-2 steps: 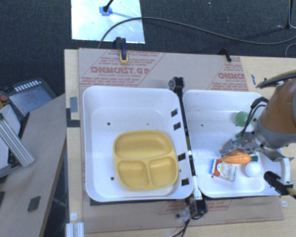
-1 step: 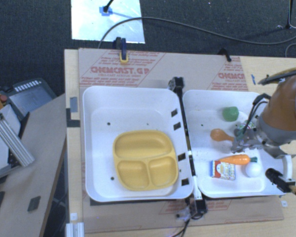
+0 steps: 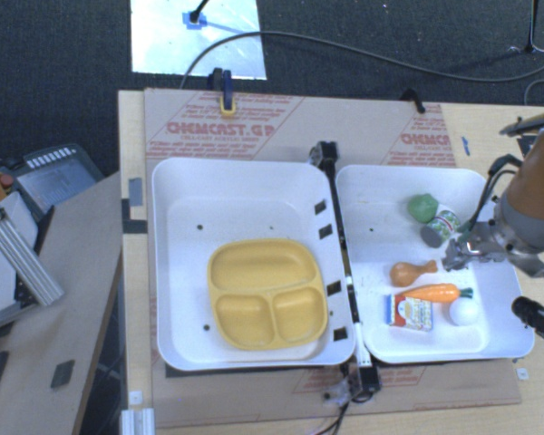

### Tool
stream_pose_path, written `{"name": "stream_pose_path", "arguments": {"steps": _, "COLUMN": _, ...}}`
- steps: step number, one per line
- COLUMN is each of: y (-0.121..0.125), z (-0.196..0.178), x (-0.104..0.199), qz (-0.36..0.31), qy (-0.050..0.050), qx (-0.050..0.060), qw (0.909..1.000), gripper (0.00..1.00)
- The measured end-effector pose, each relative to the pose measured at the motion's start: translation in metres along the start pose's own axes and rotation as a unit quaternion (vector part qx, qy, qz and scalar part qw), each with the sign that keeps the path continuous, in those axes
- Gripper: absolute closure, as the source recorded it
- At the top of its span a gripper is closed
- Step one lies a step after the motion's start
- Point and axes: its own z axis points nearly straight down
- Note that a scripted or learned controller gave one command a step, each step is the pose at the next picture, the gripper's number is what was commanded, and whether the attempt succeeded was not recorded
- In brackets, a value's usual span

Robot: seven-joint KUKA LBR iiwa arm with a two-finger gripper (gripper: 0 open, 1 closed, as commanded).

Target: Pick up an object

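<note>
The right bin (image 3: 374,208) holds several small objects. A green round lump (image 3: 422,207) lies at the back, with a small grey and white can (image 3: 440,227) just in front of it. A brown toy drumstick (image 3: 411,272) lies mid-bin. In front of it are an orange carrot (image 3: 432,293), a small red and white carton (image 3: 410,313) and a white egg (image 3: 463,313). My gripper (image 3: 460,254) hangs low over the bin's right side, between the can and the carrot, just right of the drumstick. Nothing is visibly held.
The left bin (image 3: 177,243) carries a yellow divided plate (image 3: 267,291). A black divider with clips (image 3: 337,243) runs between the bins. The arm's grey body (image 3: 530,216) overhangs the right bin's right rim. Cardboard (image 3: 254,125) lies under both bins.
</note>
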Motion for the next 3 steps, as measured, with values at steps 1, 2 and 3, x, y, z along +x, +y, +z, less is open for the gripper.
{"name": "stream_pose_path", "arguments": {"steps": 1, "y": 0.006, "z": -0.064, "x": 0.000, "qz": -0.003, "qy": 0.000, "qx": -0.002, "qw": 1.0000, "gripper": 1.00}}
{"name": "stream_pose_path", "arguments": {"steps": 2, "y": 0.007, "z": -0.076, "x": 0.000, "qz": -0.003, "qy": 0.001, "qx": 0.001, "qw": 1.0000, "gripper": 1.00}}
{"name": "stream_pose_path", "arguments": {"steps": 3, "y": 0.033, "z": -0.075, "x": 0.055, "qz": -0.006, "qy": 0.002, "qx": 0.001, "qw": 1.0000, "gripper": 1.00}}
